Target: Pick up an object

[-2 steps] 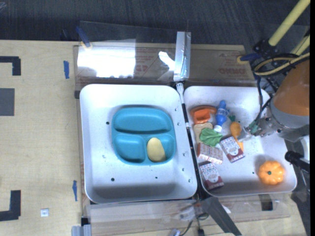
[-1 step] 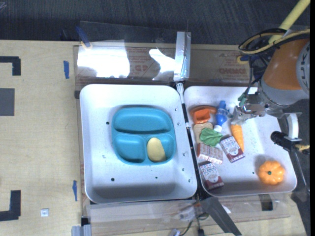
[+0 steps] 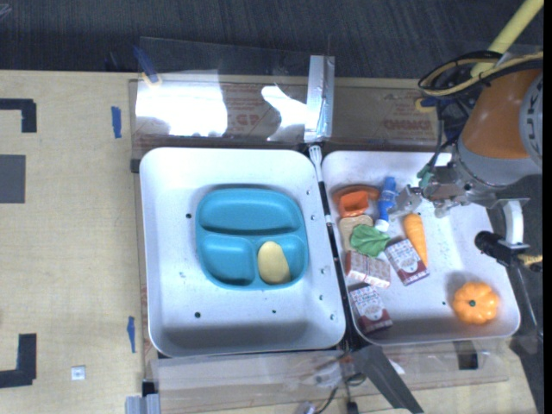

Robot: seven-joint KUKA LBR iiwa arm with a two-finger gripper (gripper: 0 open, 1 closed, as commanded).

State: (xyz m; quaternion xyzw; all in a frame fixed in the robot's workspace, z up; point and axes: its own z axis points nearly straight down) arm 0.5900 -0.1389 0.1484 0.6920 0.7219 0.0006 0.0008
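Note:
The right bin (image 3: 504,317) holds several small things. An orange carrot (image 3: 417,236) lies upright near its middle, and a small orange pumpkin (image 3: 476,302) sits at the front right. A blue bottle (image 3: 387,198), an orange piece (image 3: 354,201), a green leafy piece (image 3: 369,239) and several red-and-white packets (image 3: 371,270) crowd the bin's left side. My gripper (image 3: 424,193) hangs low over the back of this bin, just above the carrot's top end and right of the blue bottle. Nothing shows in its grasp.
The left bin (image 3: 172,309) carries a blue divided plate (image 3: 250,231) with a yellow egg-shaped object (image 3: 273,261) in its lower right compartment. A clear plastic sheet (image 3: 224,102) stands behind the left bin. The grey and orange arm (image 3: 509,128) fills the right rear corner.

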